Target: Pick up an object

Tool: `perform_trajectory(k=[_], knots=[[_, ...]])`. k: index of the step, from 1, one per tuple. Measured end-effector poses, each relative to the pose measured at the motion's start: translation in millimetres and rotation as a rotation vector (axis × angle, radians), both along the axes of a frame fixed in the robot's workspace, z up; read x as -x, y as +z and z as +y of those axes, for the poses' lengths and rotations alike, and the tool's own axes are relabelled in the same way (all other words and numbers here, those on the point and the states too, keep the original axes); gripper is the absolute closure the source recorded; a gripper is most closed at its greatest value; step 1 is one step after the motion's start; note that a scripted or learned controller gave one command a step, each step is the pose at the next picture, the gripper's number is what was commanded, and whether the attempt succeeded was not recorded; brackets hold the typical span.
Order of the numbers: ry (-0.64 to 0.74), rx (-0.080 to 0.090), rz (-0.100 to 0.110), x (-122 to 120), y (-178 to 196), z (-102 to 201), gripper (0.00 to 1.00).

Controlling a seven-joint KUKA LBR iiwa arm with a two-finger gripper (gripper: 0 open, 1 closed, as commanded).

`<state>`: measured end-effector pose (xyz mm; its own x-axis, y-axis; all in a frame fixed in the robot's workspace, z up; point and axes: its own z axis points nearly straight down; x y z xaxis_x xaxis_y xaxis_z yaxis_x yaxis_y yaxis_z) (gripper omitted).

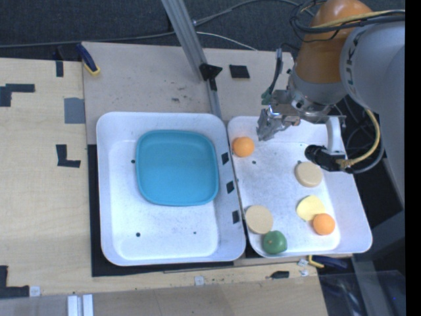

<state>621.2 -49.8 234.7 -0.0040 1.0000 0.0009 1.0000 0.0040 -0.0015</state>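
My gripper hangs over the far left part of the right bin, its fingers close together with nothing between them. An orange ball lies just left of and below the fingertips, apart from them. Nearer the front of this bin lie a tan disc, a green ball, a yellow piece and a second orange ball. Another tan disc rests at the right side.
The left bin holds a blue square plate. A metal pole slants up from between the bins. A black cable fitting juts over the right bin's right side.
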Motion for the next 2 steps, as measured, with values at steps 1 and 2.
perform_trajectory(k=[1, 2], knots=[[0.001, 0.000, -0.001, -1.4, -6.6, 58.0, 1.00], [0.000, 0.000, -0.001, 14.3, -1.7, 105.3, 1.00]])
